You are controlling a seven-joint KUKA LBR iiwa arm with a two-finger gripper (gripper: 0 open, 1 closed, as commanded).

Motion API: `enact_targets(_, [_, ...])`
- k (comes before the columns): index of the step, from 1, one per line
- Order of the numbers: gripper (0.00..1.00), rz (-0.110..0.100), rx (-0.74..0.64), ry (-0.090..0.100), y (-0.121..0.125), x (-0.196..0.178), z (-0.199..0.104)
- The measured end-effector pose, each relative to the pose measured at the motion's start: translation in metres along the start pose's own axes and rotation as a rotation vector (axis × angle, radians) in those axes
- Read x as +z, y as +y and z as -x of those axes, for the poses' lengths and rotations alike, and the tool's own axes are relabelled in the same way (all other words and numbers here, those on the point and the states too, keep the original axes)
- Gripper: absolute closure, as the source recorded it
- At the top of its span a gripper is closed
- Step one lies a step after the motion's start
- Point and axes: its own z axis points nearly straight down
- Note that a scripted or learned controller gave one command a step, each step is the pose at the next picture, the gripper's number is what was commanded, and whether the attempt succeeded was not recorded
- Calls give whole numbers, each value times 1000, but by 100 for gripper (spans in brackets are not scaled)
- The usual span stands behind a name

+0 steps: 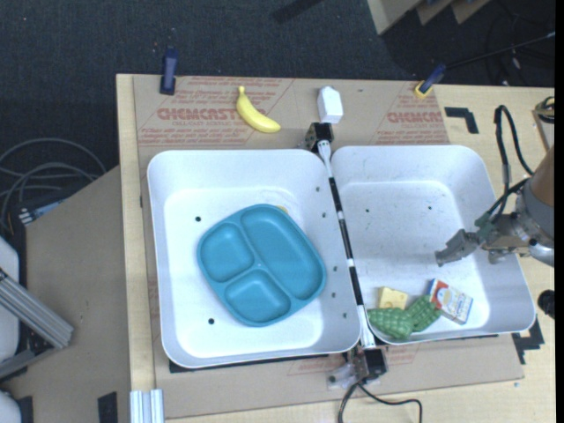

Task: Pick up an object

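Note:
The right bin (414, 179) holds three small things near its front edge. They are a yellow block (393, 299), a green knobbly piece (405, 319) and a small red, white and blue carton (451, 301). My gripper (458, 246) reaches in from the right and hangs low over the bin's right half. It is a little behind and above the carton, and nothing shows in it. In the left bin (176, 183) lies a blue divided plate (259, 263).
A yellow banana (256, 113) lies on the bench behind the left bin. A white block (330, 104) sits behind the seam between the bins. Black cables (507, 144) hang at the right, beside the arm (538, 223).

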Motion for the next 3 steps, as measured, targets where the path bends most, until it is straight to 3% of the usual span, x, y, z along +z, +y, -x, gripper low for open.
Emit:
enact_targets(1, [0, 2, -1, -1, 109, 62, -14])
enact_targets(2, [0, 5, -1, -2, 64, -50, -26])
enact_targets(3, [0, -1, -1, 0, 15, 8, -102])
